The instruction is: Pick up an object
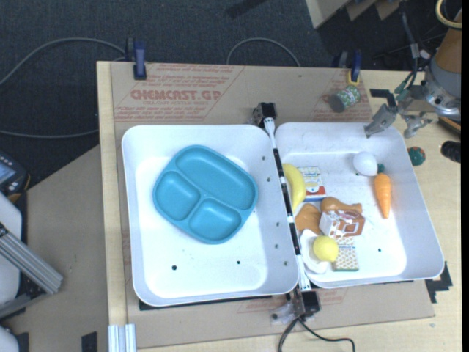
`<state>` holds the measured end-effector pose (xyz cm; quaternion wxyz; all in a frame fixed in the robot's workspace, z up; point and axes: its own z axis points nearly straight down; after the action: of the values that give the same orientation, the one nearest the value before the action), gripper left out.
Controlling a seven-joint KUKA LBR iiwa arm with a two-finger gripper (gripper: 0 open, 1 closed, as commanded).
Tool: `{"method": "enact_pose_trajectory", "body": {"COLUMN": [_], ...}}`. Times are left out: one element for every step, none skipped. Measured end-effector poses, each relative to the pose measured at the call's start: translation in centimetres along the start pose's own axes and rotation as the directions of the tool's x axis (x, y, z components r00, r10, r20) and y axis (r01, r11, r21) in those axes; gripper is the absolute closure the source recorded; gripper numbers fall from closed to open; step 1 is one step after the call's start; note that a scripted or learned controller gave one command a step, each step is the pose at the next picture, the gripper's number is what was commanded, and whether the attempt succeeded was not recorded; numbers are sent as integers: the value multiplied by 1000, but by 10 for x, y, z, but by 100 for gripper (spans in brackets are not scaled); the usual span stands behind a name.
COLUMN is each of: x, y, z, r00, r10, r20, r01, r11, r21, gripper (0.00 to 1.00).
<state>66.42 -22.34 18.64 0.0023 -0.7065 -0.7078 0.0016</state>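
My gripper hangs over the right bin's far rim, fingers spread, nothing betw. them. No pick made yet. Candidates all lie in that bin: white egg, carrot, banana, lemon. Descent, close and lift all outstanding.

In the right-hand white bin, at the centre-right of the frame, lie a white egg-shaped ball, an orange carrot pointing down-frame just below it, and a yellow banana along the bin's left wall. Lower left sit a brown bread-like piece, a yellow lemon and small printed packets, crowded together and touching.
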Motion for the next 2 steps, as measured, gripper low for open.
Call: {"method": "enact_pose_trajectory", "body": {"x": [0, 11], "y": [-55, -74], "z": [60, 104], "r00": [1000, 1000], "r10": [4, -1], "r20": [-2, -6], "r01": [-4, 1], "r11": [1000, 1000], "r21": [4, -2], "gripper": [0, 0]}}
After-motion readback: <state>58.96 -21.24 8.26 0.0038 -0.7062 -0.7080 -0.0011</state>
